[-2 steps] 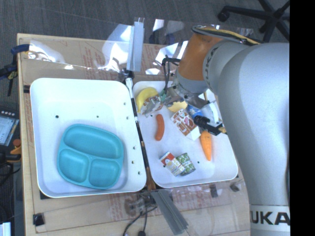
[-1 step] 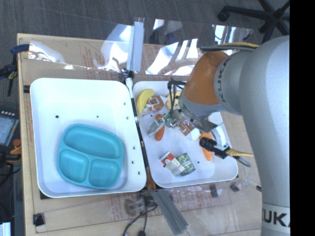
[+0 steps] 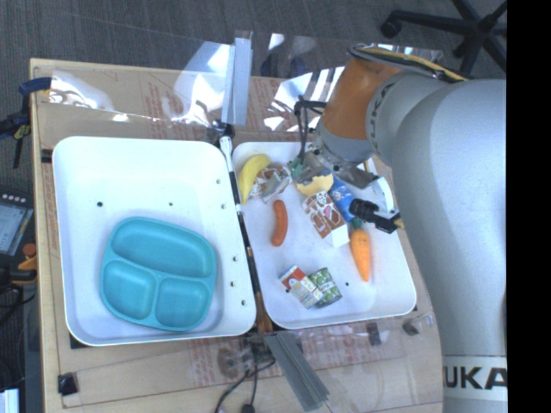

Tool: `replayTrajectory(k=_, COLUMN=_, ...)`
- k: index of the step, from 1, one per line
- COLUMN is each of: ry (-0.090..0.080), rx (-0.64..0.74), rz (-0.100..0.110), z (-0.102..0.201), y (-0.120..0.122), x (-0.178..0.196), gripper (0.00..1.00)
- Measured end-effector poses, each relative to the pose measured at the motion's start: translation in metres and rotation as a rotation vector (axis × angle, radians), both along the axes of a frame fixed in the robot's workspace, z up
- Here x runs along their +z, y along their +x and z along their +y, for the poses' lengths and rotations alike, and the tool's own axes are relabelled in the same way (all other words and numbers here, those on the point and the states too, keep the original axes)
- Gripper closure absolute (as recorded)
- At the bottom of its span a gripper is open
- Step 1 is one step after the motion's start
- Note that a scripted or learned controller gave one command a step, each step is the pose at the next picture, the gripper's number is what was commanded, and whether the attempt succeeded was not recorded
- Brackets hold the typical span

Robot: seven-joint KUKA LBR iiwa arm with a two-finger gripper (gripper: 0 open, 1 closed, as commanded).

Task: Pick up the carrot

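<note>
Hard to tell, tool (image 3: 308,169) open or shut. Go to the carrot (image 3: 362,254) near it, just past the red snack pack (image 3: 325,215). Grab the fat middle, not the tip.

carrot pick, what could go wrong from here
1. The gripper is over the clutter near the banana, away from the carrot; it could catch the wrong item.
2. The carrot lies close to the side wall of the right bin, leaving little room.
3. The sausage looks similar in colour and shape, so may be mistaken for it.
</note>
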State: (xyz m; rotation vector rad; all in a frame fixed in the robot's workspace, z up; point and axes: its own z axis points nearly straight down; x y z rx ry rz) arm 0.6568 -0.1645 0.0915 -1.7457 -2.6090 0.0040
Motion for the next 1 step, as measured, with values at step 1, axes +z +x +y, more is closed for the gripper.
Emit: replayTrajectory(k=1, ry=-0.006, rx=0.001, rz=0.004, z=-0.0043, y=-0.0014, x=0.01, gripper=1.0)
